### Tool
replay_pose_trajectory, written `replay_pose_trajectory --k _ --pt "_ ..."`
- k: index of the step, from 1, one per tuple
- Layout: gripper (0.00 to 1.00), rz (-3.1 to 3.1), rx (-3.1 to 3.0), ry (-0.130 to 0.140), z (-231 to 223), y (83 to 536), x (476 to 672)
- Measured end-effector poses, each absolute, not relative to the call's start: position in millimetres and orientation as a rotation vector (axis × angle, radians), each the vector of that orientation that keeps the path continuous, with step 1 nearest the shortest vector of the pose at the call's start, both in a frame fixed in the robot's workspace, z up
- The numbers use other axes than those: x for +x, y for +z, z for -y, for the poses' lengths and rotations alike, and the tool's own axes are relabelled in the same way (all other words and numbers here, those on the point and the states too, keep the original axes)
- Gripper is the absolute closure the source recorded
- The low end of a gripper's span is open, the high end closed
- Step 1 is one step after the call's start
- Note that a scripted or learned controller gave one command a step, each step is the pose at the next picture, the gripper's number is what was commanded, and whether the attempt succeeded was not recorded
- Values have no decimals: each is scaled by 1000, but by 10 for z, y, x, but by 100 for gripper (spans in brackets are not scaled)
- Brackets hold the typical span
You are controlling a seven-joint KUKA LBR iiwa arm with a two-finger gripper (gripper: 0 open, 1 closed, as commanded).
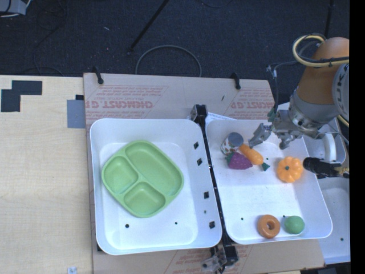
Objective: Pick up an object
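Reaching in from the right, the grey arm's claw (272, 135) hangs spread apart, grasping nothing, over the right bin (274, 210). Just beside it huddle one carrot (251, 154), one purple toy (239, 161) and one grey ball (234, 139). One pumpkin (290, 169), one doughnut (268, 226) and one green ball (294, 225) lie apart. One green plate (142, 177) sits in the left bin (114, 233).

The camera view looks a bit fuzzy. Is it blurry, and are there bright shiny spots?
In the camera view, everything is slightly soft; the shallow white right bin looks bright and washed out, the floor above the bench is dark, and the compartmented green plastic plate shows even colour without glare.
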State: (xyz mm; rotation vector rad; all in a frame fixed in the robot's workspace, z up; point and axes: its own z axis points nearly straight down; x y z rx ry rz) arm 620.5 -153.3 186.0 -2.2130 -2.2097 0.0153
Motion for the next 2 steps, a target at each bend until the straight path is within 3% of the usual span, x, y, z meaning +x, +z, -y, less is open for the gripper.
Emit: replay_pose_trajectory --k 1,2 --pt "0 2220 -2219 2 1534 1946 6236" --pt "0 2220 -2215 5 1453 1394 6291"
